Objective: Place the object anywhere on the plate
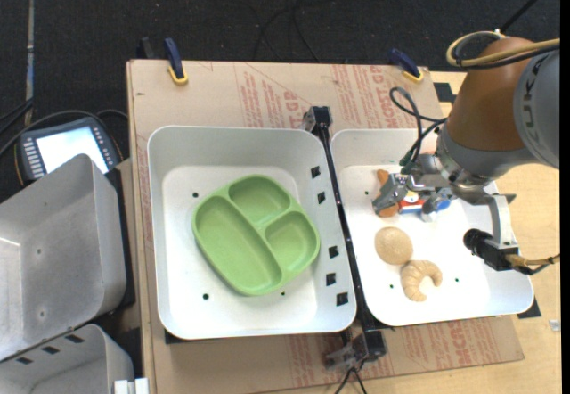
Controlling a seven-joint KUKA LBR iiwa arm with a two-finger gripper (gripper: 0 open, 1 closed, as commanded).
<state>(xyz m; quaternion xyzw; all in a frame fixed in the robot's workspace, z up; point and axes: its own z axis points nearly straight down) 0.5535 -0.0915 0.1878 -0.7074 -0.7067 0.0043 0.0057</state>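
A green plate [256, 234] with three compartments lies in the left bin [169, 151], and nothing rests on it. My gripper [410, 196] is low in the right bin [499, 294], near its back left part. A small red, blue and white object [412, 201] shows right under the gripper. A small orange piece [383, 176] sits just left of the gripper. In front of it lie a round tan bun [393, 244] and a tan croissant [420, 279], both apart from the gripper.
The two bins share a raised divider [338, 223] with black clips. A grey box [53, 250] and a lit screen [62, 147] stand left of the bench. Clamps [175, 62] hold the cardboard at the back.
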